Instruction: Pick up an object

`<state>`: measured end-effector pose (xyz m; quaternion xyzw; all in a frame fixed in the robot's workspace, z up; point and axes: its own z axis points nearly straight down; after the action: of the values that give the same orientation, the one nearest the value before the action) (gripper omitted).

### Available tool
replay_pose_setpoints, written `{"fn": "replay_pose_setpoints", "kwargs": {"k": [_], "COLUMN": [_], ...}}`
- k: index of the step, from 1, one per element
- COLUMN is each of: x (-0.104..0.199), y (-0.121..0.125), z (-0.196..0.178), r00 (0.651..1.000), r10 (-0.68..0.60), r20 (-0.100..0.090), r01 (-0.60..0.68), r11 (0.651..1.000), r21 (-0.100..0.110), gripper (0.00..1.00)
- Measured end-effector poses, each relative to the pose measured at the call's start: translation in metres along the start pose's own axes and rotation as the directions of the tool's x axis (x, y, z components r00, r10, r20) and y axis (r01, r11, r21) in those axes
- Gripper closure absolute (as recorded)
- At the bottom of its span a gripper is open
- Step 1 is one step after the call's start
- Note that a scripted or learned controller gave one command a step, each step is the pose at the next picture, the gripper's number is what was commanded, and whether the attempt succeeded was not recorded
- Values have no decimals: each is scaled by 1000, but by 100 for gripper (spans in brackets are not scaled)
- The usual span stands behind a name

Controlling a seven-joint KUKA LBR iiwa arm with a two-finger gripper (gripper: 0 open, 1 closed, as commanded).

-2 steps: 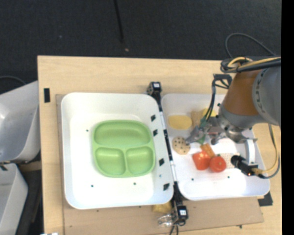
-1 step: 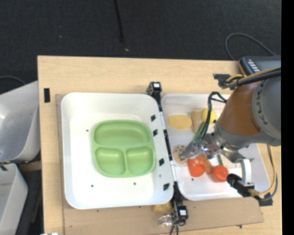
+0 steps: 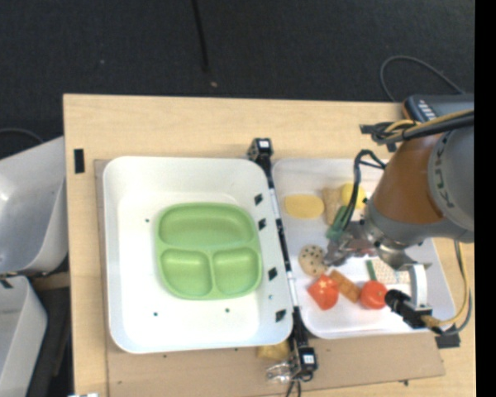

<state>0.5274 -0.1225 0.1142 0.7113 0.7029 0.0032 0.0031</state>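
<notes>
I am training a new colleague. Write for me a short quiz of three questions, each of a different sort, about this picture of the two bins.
1. True or false: the green divided plate lies in the left bin.
2. Which item lies nearest the divider between the bins? A) the yellow oval piece B) the round speckled cookie C) the red tomato-like piece
3. Fill in: the plate has ___ compartments.

Key
1. True.
2. B. The cookie sits beside the divider, left of the pincer, in the right bin.
3. Three: one long at the top, two smaller below.
</notes>
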Motion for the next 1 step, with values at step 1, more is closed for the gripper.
{"fn": "replay_pose_setpoints", "kwargs": {"k": [1], "x": [-1], "y": [1], "z": [-11], "r00": [1000], "r10": [8], "r20": [1], "r01": [-8], "r11": [1000], "r21": [-5], "gripper": [100]}}
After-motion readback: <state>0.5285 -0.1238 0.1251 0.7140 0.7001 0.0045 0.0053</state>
